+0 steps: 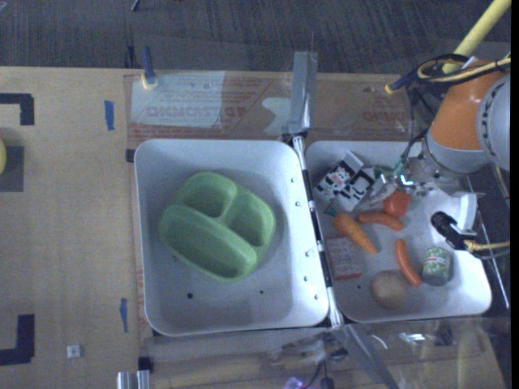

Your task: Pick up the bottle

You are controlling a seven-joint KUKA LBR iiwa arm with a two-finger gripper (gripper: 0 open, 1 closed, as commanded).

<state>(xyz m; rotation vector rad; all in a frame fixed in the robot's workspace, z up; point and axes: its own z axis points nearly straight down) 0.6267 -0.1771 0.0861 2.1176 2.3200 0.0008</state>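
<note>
The bottle (436,265) is small, with a green label and a grey top. It stands near the front right corner of the right bin (478,298). My gripper (388,186) is low over the back middle of that bin, to the back left of the bottle and well apart from it. It hangs right by a red piece (396,204) and a black-and-white toy (344,181). Nothing shows held in it.
Three orange carrots (354,232) (379,219) (407,262), a brown potato (388,288) and a printed card (345,259) lie in the right bin. The left bin (162,298) holds a green divided plate (216,225). A metal rail (312,225) separates the bins.
</note>
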